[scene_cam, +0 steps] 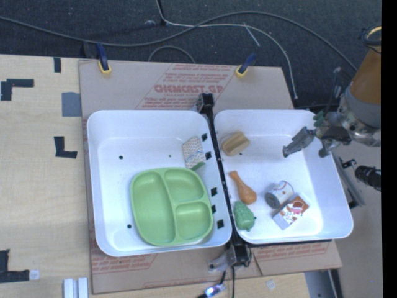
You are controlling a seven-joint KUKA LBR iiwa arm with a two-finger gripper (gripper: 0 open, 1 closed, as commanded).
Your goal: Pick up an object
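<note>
Right now the claw [308, 141] hangs over the right bin's [322, 228] far right side, fingers spread apart, gripping nothing. Nearest below lie a small box [291, 212] beside a grey round piece [273, 198], then an orange gourd-like toy [242, 188], a green lump [244, 216] and a tan bun-shaped thing [235, 143]. I'd go for the bun: it sits apart, so drop straight down, centred.

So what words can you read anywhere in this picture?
"CHEMCAST GP", in red letters on the brown board under the bins; this reading is partly a guess.
More red print repeats across that board, too blurred to read.
The small box in the right bin has a picture; any words are too small.
</note>
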